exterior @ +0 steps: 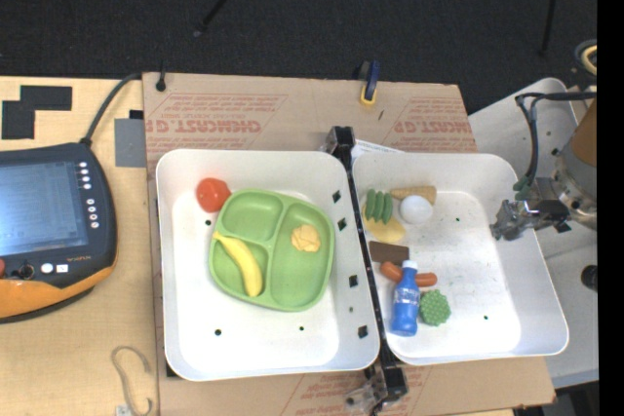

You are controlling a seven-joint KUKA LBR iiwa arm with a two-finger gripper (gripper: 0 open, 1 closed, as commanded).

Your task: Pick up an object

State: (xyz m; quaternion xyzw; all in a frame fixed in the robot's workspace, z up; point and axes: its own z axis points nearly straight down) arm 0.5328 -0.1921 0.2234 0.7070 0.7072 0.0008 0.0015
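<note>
1. Blue bottle [406, 299]: lies in the right bin [507, 331], in its lower left part near the front edge, cap end pointing away from the viewer. Nothing grips it.
2. Green broccoli piece [435, 308]: just beside the bottle on its right; an orange-red sausage shape [409, 276] lies across behind the bottle's cap.
3. Brown block [389, 251], yellow piece [384, 231], green ridged item [378, 206], white ball [416, 208] and tan wedge [417, 194]: clustered along the same bin's left side, toward its back.
4. Gripper [511, 219]: at the right bin's right rim, about level with the white ball and well apart from every object; all objects lie to its left. Whether its fingers stand apart or together cannot be told.
5. Left bin [185, 326]: holds a green divided plate [283, 283] with a banana [241, 262] in one compartment and a yellow lump [306, 238] in another; a red tomato [212, 194] touches the plate's back left edge.
6. Black tablet with orange trim [49, 229]: on the bench, left of both bins.
</note>
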